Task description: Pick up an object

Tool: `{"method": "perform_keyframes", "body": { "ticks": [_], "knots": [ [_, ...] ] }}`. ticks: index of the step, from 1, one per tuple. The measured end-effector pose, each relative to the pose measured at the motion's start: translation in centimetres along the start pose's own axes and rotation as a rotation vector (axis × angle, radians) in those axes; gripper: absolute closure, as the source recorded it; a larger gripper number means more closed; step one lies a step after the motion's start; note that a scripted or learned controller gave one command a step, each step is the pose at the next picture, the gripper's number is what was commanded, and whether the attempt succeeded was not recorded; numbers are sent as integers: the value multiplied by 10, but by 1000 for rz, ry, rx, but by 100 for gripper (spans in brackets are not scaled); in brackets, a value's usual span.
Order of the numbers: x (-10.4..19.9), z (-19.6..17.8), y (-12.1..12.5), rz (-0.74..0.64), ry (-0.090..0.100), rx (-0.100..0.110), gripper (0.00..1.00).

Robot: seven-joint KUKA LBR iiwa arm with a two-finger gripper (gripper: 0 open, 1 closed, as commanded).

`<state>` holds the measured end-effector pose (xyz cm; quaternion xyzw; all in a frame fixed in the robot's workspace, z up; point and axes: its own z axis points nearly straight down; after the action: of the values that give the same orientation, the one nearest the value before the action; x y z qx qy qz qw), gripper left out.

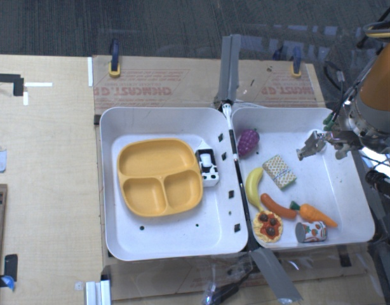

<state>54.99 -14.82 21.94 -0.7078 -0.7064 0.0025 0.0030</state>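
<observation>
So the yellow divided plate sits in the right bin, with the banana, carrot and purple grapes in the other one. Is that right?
Not quite. The camera view shows the yellow divided plate in the left bin, not the right one. The banana, carrot and purple grapes are in the other bin, the right bin, as you said.

Brown cardboard sheet (208, 81) behind the white bins: red print, seen reversed, read as "CHEMCYL GF"; repeated at right.
</observation>
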Motion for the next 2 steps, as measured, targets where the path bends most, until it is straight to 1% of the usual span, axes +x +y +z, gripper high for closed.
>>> {"method": "perform_keyframes", "body": {
  "ticks": [1,2],
  "knots": [
    [19,124,-13,-30,0,0,0],
    [42,128,36,-86,-2,-7,0]
  ]
}}
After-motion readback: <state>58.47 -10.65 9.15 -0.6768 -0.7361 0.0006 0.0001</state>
